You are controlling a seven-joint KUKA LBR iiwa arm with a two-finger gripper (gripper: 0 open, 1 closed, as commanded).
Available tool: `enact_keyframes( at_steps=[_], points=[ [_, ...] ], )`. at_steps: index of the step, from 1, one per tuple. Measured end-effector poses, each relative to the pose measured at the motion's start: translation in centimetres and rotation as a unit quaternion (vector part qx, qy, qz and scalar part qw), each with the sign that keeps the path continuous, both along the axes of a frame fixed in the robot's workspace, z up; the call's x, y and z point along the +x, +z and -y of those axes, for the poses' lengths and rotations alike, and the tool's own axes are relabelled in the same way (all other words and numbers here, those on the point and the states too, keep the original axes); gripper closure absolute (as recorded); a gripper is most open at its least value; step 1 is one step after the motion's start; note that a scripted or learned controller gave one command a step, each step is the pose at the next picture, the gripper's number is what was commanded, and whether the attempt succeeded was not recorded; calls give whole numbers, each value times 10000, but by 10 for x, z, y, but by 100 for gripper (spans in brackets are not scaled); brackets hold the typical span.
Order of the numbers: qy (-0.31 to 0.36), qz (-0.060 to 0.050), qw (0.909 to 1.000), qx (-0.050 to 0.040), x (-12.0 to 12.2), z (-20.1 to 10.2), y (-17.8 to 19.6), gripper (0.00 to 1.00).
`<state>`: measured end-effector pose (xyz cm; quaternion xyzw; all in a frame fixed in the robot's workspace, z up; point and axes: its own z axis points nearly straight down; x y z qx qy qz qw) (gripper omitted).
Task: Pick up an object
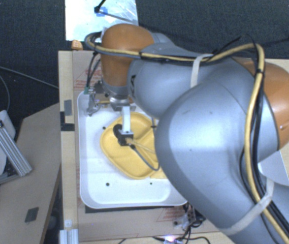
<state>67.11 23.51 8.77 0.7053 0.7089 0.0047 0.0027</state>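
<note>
The big grey arm (220, 136) reaches in from the right and covers a lot of the bench (68, 151). It has an orange band near its wrist. The gripper (115, 104) points down into the left bin (91, 187), near the back of it. I cannot tell if the gripper is clenched or let go, because its tip is too hard to see from here.

A yellow dish (129, 159) lies flat in the white bin. It has round corners and a low rim. It sits in the middle of the bin, and its right side is hidden under the arm. The gripper is just past the back edge of the dish. I cannot tell if it touches the dish. The dish is not lifted.

A shiny white sheet (101, 9) lies on the dark floor behind the bench
</note>
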Motion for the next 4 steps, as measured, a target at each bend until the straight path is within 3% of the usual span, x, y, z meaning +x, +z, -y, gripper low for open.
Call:
enact_keyframes(
  at_steps=[1, 2, 3, 4],
  points=[
    [7, 91, 10000, 22, -66, -1, 4, 0],
    [-14, 16, 10000, 13, -66, 0, 12, 100],
    [-3, 51, 10000, 49, -144, -5, 3, 100],
    [-25, -29, 10000, 6, -184, -1, -1, 100]
  ],
)
